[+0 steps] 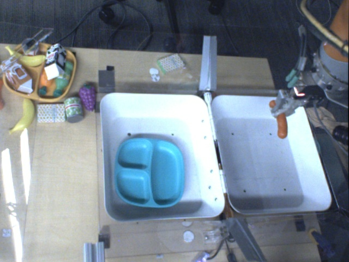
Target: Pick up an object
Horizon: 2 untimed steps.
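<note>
— What's at the fingers?

— The gripper (281, 109) sits over the upper right corner of the right bin (272, 195). One orange sausage (282, 126) hangs upright just under it, its top between the fingers, so they look closed on it.

— Anything else in that bin?

— I see only the sausage there.

— And the left bin (109, 146)?

— One blue tray (149, 172) with three compartments, lying flat.

— Beyond the bins?

— On the bench at far left, one basket (70, 78) of mixed toys, one banana (24, 116) beside it, one purple grape bunch (87, 96), one small can (72, 109).
</note>
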Each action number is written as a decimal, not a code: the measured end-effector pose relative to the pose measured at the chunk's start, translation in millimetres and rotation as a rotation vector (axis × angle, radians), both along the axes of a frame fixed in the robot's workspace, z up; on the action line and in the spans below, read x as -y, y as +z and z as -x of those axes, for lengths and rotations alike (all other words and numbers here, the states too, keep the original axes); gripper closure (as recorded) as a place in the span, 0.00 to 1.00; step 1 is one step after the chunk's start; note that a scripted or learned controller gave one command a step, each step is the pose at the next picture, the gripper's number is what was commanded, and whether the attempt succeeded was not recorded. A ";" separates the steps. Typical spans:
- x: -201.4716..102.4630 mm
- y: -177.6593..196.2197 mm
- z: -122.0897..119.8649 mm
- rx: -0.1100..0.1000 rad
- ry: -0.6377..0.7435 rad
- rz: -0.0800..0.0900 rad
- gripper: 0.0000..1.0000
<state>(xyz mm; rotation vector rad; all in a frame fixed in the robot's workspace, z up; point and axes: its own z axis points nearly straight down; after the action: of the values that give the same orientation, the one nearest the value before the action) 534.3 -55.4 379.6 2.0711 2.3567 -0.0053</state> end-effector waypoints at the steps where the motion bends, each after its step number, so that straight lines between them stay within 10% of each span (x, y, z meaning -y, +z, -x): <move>1: -2.0 8.2 -2.3 -0.001 0.009 0.002 1.00; 2: -34.7 55.3 22.6 0.003 0.411 -0.003 1.00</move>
<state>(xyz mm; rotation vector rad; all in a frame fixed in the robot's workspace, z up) 511.8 -20.7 434.9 1.5460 2.7296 0.0029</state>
